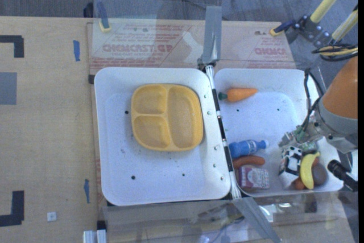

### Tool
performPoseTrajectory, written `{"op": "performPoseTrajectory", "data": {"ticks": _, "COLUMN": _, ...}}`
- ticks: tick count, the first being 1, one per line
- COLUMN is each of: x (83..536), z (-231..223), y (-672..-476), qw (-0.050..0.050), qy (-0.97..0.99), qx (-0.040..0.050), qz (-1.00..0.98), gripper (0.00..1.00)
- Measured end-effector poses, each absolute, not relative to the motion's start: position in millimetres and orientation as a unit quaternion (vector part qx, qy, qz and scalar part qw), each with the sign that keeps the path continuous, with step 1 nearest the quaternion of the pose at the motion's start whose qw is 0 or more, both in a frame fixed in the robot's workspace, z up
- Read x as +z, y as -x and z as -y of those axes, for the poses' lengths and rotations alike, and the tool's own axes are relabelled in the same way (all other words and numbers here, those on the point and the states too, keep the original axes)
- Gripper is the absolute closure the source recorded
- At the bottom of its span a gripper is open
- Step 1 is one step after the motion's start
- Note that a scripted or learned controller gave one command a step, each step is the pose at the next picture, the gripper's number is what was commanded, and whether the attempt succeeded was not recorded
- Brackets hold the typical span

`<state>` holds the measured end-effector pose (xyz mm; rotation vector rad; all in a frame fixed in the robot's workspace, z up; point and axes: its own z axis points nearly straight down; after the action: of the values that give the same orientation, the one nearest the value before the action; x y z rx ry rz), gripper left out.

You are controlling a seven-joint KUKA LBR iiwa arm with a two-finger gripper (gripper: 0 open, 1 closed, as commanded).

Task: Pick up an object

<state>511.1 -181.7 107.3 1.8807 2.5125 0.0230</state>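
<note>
Pale wood covers the desk (45, 139), marked with black corner shapes and bits of blue tape at the left of the frame, while grey carpet and a dark cable run along the top. Two shallow white bins sit side by side at centre. The left bin (114, 168) holds a yellow divided plate (167, 117) in its upper middle. The right bin (267, 116) has a toy carrot (239, 94) near its upper left; a blue bottle (246, 147), a sausage (249, 161) and a small red packet (254, 178) lie along its lower left side. A banana (307, 170) rests in the lower right corner among a few dark objects. The grey arm with its orange band (344, 94) enters from the right edge, reaching down into that corner; the pincer (300, 139) hangs just above the banana, and whether it is released or clenched cannot be told.
</note>
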Motion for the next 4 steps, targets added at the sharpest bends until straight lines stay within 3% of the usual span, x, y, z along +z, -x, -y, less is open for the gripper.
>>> {"op": "performPoseTrajectory", "data": {"ticks": 1, "x": 107, "z": 180, "y": -511.4, "qw": 0.0, "qy": -0.598, "qx": 0.0081, "qz": -0.802, "gripper": 0.0}}
{"op": "performPoseTrajectory", "data": {"ticks": 2, "x": 88, "z": 155, "y": -572.1, "qw": 0.004, "qy": -0.587, "qx": 0.0016, "qz": -0.81, "gripper": 0.0}}
{"op": "performPoseTrajectory", "data": {"ticks": 3, "x": 88, "z": 101, "y": -627.7, "qw": 0.003, "qy": -0.608, "qx": 0.0021, "qz": -0.794, "gripper": 0.0}}
{"op": "performPoseTrajectory", "data": {"ticks": 4, "x": 87, "z": 101, "y": -665.2, "qw": -0.004, "qy": -0.613, "qx": -0.0035, "qz": -0.79, "gripper": 0.0}}
